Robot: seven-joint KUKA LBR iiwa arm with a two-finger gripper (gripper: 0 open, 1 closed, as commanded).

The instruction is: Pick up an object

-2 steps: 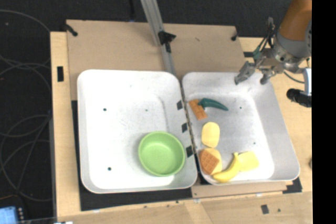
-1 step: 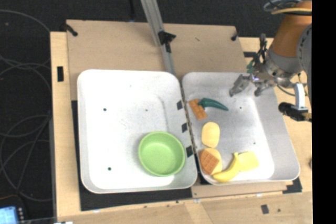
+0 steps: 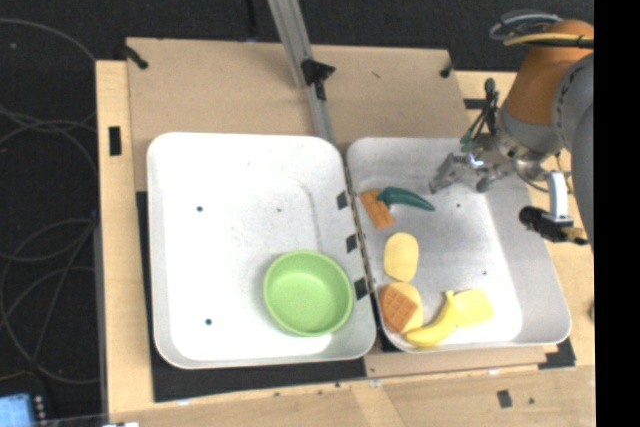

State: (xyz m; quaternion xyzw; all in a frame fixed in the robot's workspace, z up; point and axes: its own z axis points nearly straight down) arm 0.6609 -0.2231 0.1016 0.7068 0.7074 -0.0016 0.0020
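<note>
Gripper (image 3: 462, 173), jaws seemingly spread and holding nothing, above the right bin (image 3: 520, 265); the nearest object, a green pepper (image 3: 407, 200) beside the divider, looks light, smooth and slippery, best pinched across its thicker middle.

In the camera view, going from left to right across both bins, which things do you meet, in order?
green bowl → orange block → teal pepper-like piece → yellow wedge → claw
</note>
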